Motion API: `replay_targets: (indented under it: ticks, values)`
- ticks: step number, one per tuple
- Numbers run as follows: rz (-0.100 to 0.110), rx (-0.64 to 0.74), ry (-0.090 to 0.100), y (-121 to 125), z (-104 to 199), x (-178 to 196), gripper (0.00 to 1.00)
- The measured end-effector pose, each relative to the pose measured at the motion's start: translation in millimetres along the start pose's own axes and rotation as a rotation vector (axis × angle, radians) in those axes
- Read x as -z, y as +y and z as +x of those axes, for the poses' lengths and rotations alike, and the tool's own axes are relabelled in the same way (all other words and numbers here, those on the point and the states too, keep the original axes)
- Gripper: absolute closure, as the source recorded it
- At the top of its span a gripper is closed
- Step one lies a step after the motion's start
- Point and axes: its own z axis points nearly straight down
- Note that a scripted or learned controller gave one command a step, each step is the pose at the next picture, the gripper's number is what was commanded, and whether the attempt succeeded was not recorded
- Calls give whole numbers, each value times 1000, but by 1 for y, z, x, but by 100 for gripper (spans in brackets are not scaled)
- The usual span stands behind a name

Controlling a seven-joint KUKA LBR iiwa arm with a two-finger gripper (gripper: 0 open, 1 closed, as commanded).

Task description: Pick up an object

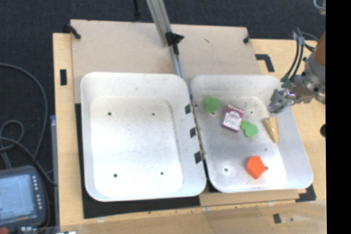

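The right bin (296,167) holds a green piece (211,104), a small pink and white box (232,118), a second green piece (250,129), a tan cone (271,129) and an orange block (255,167). My gripper (278,101) hangs at the bin's right rim, just above the tan cone's top end. Nothing shows between its fingers. The wrist above it runs off the right side of the view.
The left bin (137,137) lies beside the right one, with a dark divider strip (195,131) between them. A slanted metal post (156,0) rises behind the bins. Cables and a pendant screen (19,197) sit off the bench to the left.
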Motion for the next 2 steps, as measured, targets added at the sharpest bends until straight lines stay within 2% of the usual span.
replay_targets:
  ticks: [2]
  values:
    - [7, 5, 5, -13, 117, -3, 100]
